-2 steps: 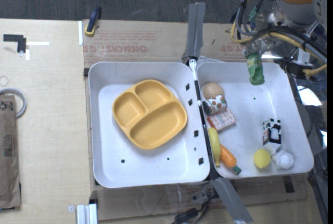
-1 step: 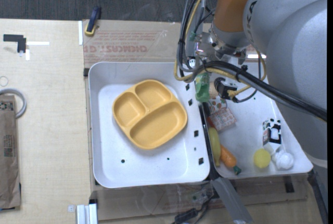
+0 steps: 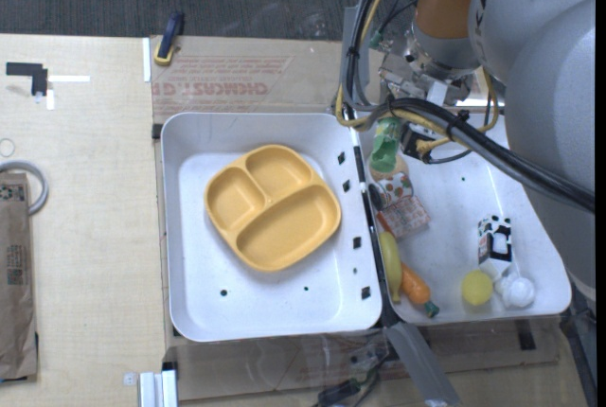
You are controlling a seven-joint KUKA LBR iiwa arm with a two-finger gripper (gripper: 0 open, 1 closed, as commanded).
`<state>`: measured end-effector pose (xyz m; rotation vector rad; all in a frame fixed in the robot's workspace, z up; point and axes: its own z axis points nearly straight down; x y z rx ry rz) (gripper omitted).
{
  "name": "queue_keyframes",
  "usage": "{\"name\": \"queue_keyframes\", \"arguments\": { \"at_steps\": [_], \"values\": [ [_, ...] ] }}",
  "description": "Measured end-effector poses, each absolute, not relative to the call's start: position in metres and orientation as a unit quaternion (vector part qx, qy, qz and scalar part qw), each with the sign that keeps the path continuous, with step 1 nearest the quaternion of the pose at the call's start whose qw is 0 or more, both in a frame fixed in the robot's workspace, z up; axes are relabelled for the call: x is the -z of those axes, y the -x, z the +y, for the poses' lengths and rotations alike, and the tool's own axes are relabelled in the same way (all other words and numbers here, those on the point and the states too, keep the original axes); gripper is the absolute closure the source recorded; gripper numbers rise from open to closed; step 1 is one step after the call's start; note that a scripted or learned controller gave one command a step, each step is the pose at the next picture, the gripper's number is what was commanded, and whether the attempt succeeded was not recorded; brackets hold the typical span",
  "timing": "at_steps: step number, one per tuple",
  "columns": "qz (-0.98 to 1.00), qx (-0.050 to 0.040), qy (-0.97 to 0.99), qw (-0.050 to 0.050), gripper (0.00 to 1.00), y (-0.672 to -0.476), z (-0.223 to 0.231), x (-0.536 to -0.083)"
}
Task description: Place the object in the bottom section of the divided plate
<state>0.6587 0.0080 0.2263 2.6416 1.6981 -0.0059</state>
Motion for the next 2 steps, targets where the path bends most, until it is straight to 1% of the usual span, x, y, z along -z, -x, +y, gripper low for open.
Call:
{"name": "queue_keyframes", "arguments": {
  "at_steps": [1, 2],
  "values": [
    [0.585, 0.0029, -0.811, 0.0, 1.0, -0.646, -0.011, -0.19],
    [0.492, 0.0019, -0.871, 0.001, 1.0, -0.659, 0.044, -0.225]
  ]
}}
